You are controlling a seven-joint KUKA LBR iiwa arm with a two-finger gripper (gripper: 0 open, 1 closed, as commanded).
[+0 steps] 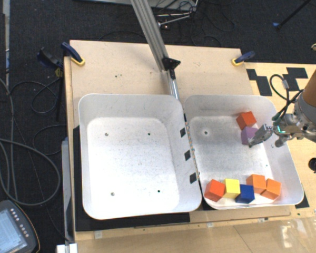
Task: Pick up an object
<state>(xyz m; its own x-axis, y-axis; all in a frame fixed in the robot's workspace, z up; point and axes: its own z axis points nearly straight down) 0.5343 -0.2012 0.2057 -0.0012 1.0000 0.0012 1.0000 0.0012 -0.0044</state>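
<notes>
My gripper (260, 136) reaches in from the right over the right bin (221, 157), its dark fingers low beside a purple block (247, 135). An orange block (246, 119) sits just above and touching the purple one. The fingers lie right next to the purple block's right side, and I cannot tell whether they enclose it. Along the bin's front edge lie an orange block (215, 189), a yellow block (232, 186), a blue block (246, 193) and two more orange blocks (258, 183) (273, 188).
The left bin (129, 154) stands beside the right one, with a divider ridge (188, 152) between them. A slanted metal pole (152, 30) runs from the top down to the bins' back edge. Clamps (73, 54) (243, 58) grip the bench corners.
</notes>
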